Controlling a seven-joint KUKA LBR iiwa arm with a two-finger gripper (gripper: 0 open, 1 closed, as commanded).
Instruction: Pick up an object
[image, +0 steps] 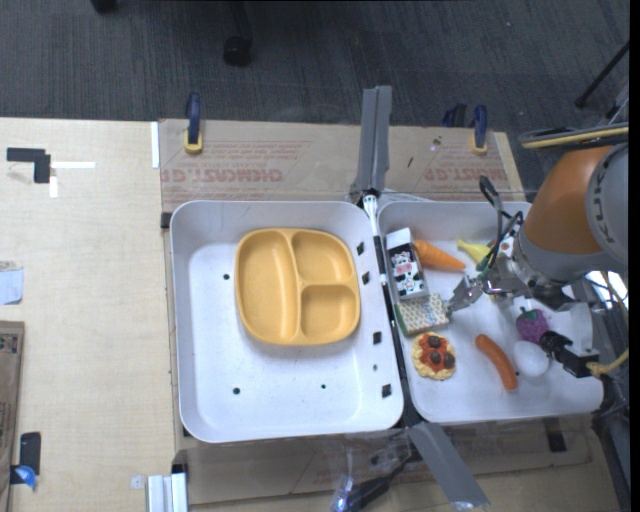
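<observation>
My gripper (462, 297) hangs low over the right bin (570, 400), left of its middle, and points toward the divider. Just left of its tip lies a small green checkered pad (422, 313), very close or touching; I cannot tell which. A white card box (402, 265) lies along the bin's left wall above the pad. An orange carrot (440, 255) and a yellow piece (474, 249) sit behind the gripper. In front lie a small pizza toy (436, 356), a red sausage (497, 361), a white egg (531, 360) and purple grapes (532, 323).
A yellow divided plate (297, 285) lies in the left bin (200, 380). The grey arm with its orange band (565, 200) covers the right bin's far right corner. A raised divider (385, 310) separates the two bins. Blue clamps (192, 125) hold the cardboard behind them.
</observation>
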